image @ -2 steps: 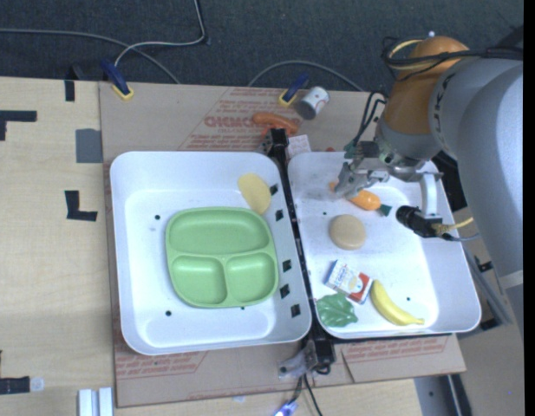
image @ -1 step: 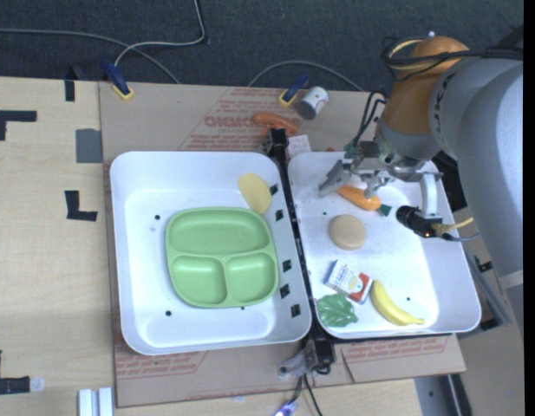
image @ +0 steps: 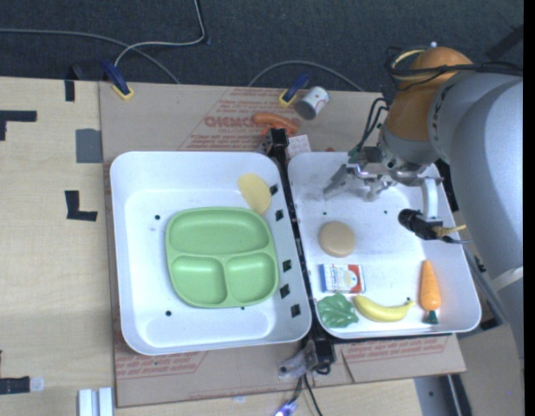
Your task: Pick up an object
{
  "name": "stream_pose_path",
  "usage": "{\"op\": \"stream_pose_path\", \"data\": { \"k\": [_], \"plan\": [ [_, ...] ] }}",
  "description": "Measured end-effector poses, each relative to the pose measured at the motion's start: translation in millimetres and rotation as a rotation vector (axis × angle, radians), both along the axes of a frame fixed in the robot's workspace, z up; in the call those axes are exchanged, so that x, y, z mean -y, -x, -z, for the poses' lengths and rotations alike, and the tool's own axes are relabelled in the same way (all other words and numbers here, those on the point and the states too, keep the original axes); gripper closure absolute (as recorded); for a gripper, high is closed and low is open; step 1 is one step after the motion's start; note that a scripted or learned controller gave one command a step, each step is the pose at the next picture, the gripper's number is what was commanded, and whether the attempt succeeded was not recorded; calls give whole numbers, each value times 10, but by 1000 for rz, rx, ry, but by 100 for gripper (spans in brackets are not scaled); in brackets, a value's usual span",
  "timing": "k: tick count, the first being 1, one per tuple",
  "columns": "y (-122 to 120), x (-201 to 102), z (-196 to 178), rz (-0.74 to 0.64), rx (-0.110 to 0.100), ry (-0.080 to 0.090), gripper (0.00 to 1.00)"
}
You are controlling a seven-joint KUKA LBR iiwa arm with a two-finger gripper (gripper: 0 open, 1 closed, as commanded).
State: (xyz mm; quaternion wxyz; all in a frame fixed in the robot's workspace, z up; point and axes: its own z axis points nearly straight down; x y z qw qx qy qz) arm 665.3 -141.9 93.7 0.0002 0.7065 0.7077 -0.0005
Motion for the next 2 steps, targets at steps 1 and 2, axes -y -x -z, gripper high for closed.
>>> {"op": "stream_pose_path", "data": {
  "k": [1, 2],
  "plan": [
    [487, -271, 75, 1, 2, 0, 0],
    [907, -350, 72, 2, 4, 1, 0]
  ]
}}
